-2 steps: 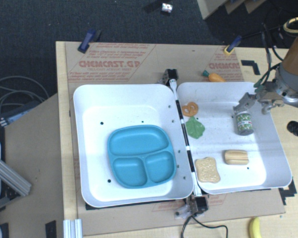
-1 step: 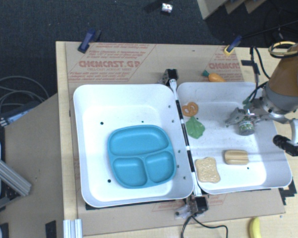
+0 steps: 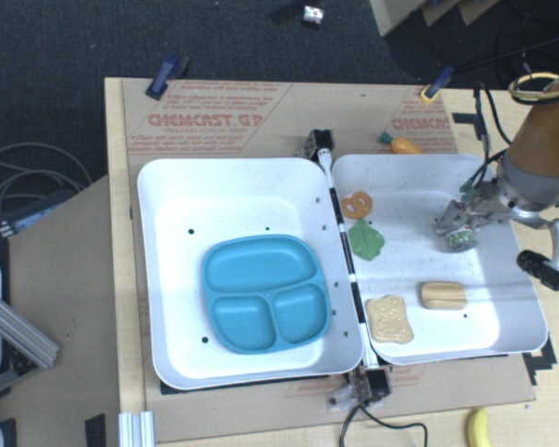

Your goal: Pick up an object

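My gripper hangs low in the right bin, near its far right side, coming in from the right on the grey arm with the orange band. A small grey-green thing lies right at the gripper's tip, and the view does not show whether it is held. A tan block lies a little nearer than the gripper. On the bin's left side are a pretzel, a green leaf and a speckled cracker.
The left bin holds a blue divided tray. A small orange item lies on the bench beyond the right bin. A yellow item lies at the bench's front right. Clamps join the bins.
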### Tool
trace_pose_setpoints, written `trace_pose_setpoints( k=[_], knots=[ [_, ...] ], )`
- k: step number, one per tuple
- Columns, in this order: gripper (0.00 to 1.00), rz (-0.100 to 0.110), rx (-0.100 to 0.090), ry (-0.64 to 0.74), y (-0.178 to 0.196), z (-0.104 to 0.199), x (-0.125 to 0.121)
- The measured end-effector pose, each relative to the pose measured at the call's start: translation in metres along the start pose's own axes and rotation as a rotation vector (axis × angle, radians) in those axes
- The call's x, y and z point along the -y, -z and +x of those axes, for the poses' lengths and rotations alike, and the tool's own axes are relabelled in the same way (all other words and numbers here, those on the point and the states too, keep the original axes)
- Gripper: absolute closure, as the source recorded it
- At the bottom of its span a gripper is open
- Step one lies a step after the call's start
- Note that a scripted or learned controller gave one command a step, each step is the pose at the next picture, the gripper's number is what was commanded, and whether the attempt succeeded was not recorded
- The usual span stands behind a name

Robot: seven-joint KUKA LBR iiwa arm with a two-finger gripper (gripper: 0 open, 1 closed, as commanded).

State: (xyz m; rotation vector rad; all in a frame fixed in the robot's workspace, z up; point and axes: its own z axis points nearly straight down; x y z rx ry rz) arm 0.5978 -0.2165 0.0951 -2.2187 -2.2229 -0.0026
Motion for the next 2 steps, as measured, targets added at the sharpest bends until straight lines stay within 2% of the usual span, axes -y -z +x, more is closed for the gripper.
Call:
trace_pose_setpoints(
  k=[1,2],
  knots=[
    [1.00,0.002,0.000,0.000,-0.009,0.116,0.017],
    [1.00,-0.001,0.001,-0.001,0.090,0.172,0.071]
  ],
)
